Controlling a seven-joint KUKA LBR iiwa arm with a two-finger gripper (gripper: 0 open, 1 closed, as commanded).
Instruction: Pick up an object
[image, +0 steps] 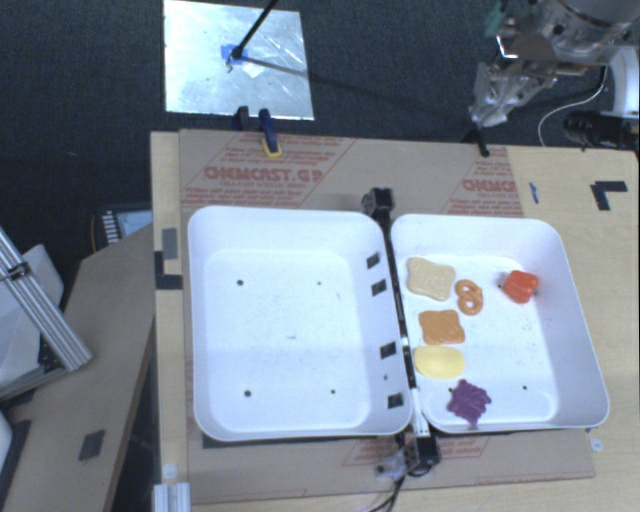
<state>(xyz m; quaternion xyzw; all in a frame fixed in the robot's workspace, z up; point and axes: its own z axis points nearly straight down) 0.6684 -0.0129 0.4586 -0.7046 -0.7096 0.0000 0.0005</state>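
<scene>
Right bin (575, 330): toys well below jaws.

Bread slice (430, 278): tan, flat, near my right bin's (575, 290) left wall, toward the far edge.
Pretzel (468, 296): orange-brown, just beside the bread.
Red piece (520, 286): chunky, toward the far right.
Orange slab (441, 326): flat, mid-left.
Yellow disc (439, 362): flat, below it.
Purple cluster (467, 401): near the front edge.

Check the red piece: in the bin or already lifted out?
In. The red piece lies on the right bin's floor; the gripper is beyond the bin.
</scene>
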